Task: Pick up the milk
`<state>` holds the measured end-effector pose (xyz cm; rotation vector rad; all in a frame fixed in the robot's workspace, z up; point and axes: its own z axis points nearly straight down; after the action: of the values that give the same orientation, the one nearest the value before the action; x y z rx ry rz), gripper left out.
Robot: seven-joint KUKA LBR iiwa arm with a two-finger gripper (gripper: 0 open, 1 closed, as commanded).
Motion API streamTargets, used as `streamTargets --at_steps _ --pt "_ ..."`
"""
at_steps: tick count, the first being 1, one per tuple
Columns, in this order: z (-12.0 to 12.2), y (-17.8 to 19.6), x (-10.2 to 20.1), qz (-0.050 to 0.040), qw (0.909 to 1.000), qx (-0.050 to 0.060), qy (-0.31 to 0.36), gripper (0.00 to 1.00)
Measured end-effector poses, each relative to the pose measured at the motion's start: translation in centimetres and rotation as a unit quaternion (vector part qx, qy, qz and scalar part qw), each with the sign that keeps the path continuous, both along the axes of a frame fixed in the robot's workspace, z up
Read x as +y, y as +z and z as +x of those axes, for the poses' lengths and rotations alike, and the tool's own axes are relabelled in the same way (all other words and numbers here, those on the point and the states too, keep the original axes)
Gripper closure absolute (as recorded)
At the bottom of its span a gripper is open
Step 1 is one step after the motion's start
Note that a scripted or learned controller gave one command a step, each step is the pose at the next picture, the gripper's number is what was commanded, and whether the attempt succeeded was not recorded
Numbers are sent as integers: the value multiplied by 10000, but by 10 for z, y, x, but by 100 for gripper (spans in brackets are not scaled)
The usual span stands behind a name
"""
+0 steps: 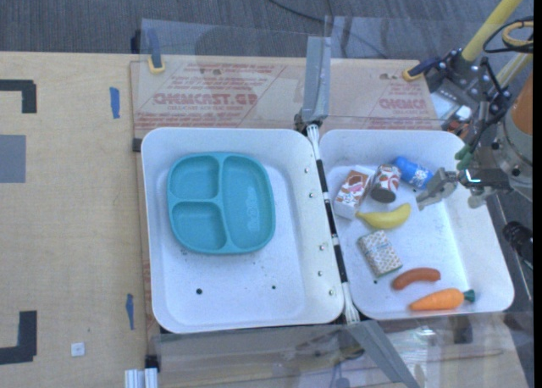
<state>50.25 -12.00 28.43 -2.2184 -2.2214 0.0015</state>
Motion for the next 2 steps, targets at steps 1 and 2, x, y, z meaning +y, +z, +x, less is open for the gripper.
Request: streamTargets --at_steps 1,2 --pt "-24 -141 7 -3 9998 -1 -202 0" --pt "11 -192 19 5 10000 -53 -56 0"
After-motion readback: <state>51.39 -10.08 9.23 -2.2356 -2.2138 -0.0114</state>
